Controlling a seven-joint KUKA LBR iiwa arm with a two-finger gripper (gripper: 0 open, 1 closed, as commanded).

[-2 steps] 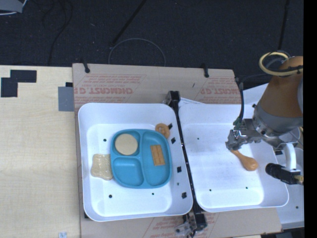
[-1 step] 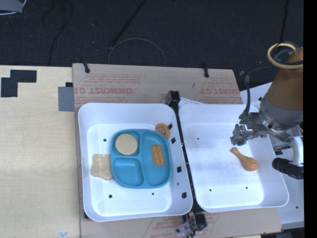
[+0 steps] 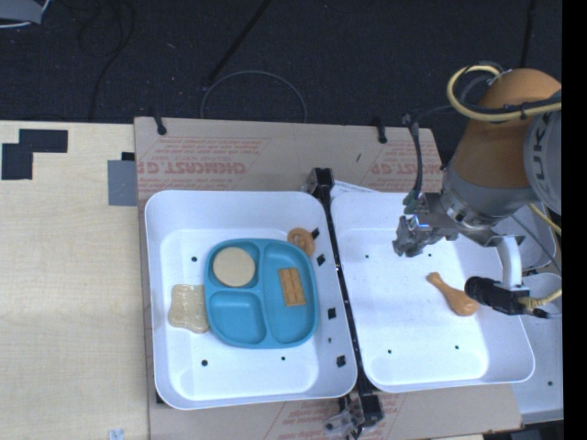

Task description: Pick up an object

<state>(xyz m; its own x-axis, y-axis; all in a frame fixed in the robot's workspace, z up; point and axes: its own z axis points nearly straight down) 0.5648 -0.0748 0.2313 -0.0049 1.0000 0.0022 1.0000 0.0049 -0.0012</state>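
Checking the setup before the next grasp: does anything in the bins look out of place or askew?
The blue divided tray holds a round biscuit and a cracker, but a pale bread piece and a small pastry lie outside it on the left bin floor.

End effector (image 3: 410, 236) low, arm from right.

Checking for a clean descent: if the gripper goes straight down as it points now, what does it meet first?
Likely the bare floor of the right bin. The gripper hangs above its upper left part; the wooden spoon lies off to the right, though depth is hard to judge.
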